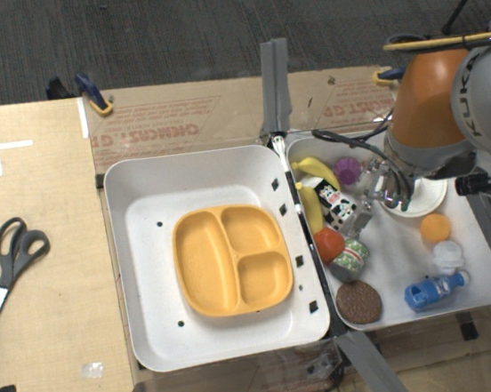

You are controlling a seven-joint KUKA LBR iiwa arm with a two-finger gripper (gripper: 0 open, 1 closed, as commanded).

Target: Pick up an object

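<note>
Gripper (373, 194) low in right bin (487, 289), beside the cow toy (336, 205) (likely target); can't tell its grip state. Nothing lifted yet, pick still pending.

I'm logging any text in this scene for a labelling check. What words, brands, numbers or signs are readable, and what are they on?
Red printing on the cardboard sheet behind the bins: upside down and too blurred to read for certain.
More red printing on the cardboard near the right bin: too blurred to read.
Blue bottle: no readable label.
Black-and-white pack: markings too small to read.
</note>
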